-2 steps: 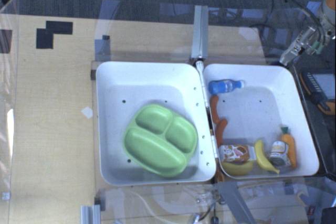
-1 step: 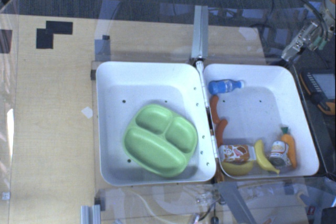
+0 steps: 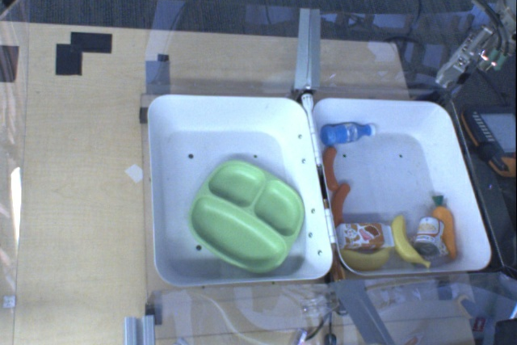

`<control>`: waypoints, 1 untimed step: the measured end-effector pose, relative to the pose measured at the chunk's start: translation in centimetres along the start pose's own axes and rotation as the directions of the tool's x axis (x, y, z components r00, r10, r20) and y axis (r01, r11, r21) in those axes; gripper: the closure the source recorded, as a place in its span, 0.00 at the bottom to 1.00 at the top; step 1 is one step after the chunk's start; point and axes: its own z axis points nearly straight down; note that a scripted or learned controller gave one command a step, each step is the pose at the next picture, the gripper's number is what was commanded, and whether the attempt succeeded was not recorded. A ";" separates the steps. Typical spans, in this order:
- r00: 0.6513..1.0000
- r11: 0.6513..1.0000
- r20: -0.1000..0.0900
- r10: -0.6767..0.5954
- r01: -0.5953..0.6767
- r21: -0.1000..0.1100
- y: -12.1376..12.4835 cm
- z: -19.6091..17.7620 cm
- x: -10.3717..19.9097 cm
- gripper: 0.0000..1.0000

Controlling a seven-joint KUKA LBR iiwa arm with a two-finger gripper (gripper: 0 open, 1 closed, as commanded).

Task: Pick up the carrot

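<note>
Carrot (image 3: 443, 229) hugs right bin's (image 3: 404, 111) crowded near-right corner

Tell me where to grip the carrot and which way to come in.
Grip the carrot across its orange middle, descending from above. It lies along the right bin's right wall, green top toward the far side, with a small can against its left, so fingers likely fit best above the can.
</note>
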 end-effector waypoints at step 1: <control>1.000 1.000 0.011 -0.002 0.002 -0.006 0.3 -1.4 -0.2 1.00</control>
